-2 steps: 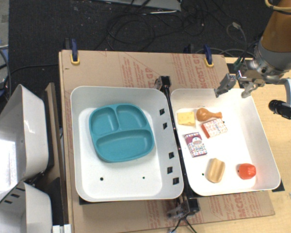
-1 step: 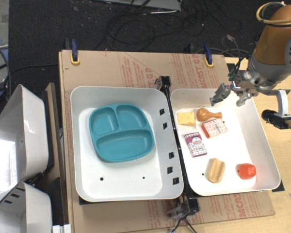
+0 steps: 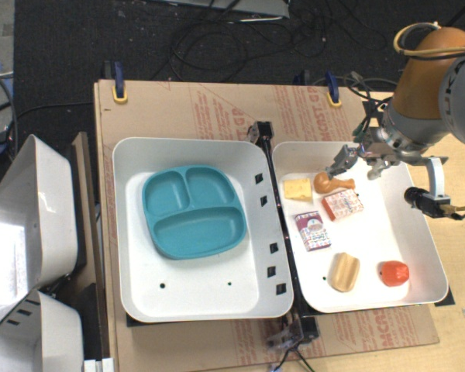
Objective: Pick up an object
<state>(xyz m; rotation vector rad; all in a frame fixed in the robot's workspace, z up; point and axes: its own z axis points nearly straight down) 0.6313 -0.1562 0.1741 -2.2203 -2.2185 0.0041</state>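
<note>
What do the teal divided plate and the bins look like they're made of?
The teal plate looks like moulded plastic with a matte, even colour and soft rounded compartment edges. The left bin and right bin look like smooth white plastic with rounded rims, though coated metal can't be excluded.

1. We see red printed lettering on the brown cardboard sheet (image 3: 217, 107) under the two bins, running slantwise and mirrored or upside down; we cannot make out a full word of it.
2. More of the same red print shows on the cardboard's front strip below the bins, near the lower right corner; it too is not legible to us.
3. The small purple-and-white carton (image 3: 313, 230) in the right bin carries a printed label, too small for us to read.
4. The red-and-white packet (image 3: 342, 204) beside it has printed markings as well, but we can tell no letters or numbers on it.
</note>
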